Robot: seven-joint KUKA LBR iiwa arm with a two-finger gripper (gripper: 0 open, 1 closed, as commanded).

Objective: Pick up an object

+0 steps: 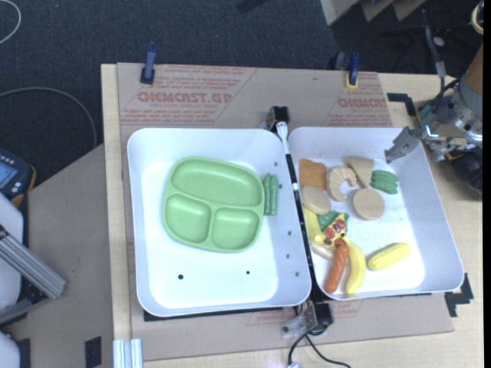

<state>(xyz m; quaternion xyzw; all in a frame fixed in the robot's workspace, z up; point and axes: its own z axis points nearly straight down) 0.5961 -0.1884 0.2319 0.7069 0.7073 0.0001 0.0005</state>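
Table (230,90) carries two white bins: left bin (153,274) has a green divided plate (211,204), right bin (441,236) has toy food heaped toward its left wall, so candidates sit crowded. Tool (403,146) hangs at the right bin's upper right rim, near the green pepper (383,181); cannot tell if it's clenched or released, nothing seen in it. Arm cut off at the right edge.

Green divided plate (212,204) in left bin (146,228), toy food (345,221) in right bin (430,228).
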